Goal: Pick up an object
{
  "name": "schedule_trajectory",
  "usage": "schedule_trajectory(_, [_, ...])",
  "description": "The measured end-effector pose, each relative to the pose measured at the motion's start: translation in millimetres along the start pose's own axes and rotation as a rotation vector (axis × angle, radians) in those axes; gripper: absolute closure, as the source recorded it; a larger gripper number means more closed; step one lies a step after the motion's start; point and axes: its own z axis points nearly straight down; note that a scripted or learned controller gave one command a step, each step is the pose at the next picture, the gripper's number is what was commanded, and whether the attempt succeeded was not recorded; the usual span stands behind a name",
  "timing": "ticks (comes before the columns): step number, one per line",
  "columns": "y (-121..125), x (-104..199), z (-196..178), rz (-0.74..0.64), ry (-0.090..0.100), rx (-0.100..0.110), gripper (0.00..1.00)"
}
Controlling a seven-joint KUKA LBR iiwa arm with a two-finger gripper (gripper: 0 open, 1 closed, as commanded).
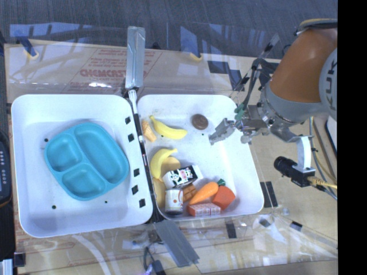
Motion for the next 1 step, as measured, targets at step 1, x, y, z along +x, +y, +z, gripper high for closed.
schedule_trajectory(1, [16.2,63.5,45.4,0.003,0.001,0.004,0.00])
